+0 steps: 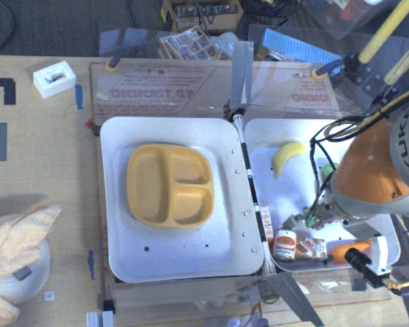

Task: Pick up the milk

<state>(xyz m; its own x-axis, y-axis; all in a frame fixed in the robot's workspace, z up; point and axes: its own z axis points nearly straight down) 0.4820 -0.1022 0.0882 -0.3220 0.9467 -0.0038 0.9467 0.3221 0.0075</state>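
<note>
The milk (298, 245) is a small red and white carton lying on its side at the front left of the right bin (262, 157). My gripper (309, 218) hangs low over that bin, just behind the carton and very close to it. The grey wrist and the orange band (368, 169) hide most of the gripper from above. Nothing is visibly held.
A yellow banana (288, 154) lies at the back of the right bin, a green item (326, 173) peeks out beside the arm, and an orange item (341, 251) lies right of the milk. The left bin (116, 203) holds a yellow divided plate (170, 184).
</note>
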